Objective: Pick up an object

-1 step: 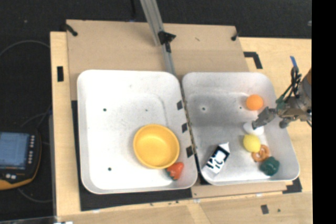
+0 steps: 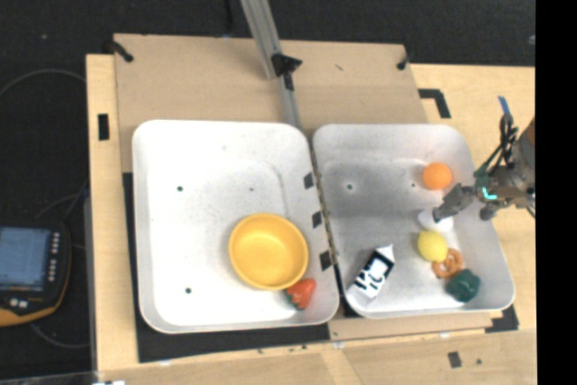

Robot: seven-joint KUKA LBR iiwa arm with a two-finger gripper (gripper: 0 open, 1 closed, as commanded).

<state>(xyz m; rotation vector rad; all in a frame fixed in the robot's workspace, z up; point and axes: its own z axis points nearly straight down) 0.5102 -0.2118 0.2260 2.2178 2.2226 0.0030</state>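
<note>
My gripper [image 2: 469,206] hangs over the right side of the right bin [image 2: 379,149], its two fingers spread open with nothing between them. An orange ball [image 2: 437,176] lies just up and left of it. A yellow lemon-like fruit [image 2: 433,244] sits just below the left fingertip [image 2: 446,211]. A small white thing [image 2: 426,219] lies beside that fingertip. Lower down are an orange pretzel-like piece [image 2: 448,263], a dark green object [image 2: 463,286] and a black-and-white carton [image 2: 373,272].
The left bin [image 2: 198,158] holds a yellow bowl [image 2: 268,251] and a small red-orange object [image 2: 302,291] at its lower right corner. A metal rod [image 2: 261,22] slants in from the top toward the divide between the bins.
</note>
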